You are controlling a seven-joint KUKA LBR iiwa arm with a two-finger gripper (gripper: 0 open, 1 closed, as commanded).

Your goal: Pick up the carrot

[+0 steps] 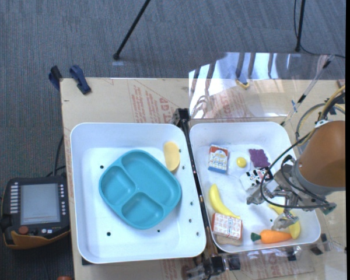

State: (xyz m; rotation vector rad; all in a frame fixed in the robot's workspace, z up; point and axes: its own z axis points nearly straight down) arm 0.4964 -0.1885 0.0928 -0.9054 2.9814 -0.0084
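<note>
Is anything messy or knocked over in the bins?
Nothing looks spilled or broken. The toy food lies loose in the right bin, with the carrot flat by the near edge. One yellow piece sits apart, beside the blue tray.

Grey carpet floor (58,22) surrounds a brown bench (128,98); tripod legs (134,22) stand behind.

The tool (272,205) is a blur of metal; how its fingers stand cannot be told. Just below it, a yellow item (293,230) is half covered. The arm (325,156) above it runs off the right edge.
</note>
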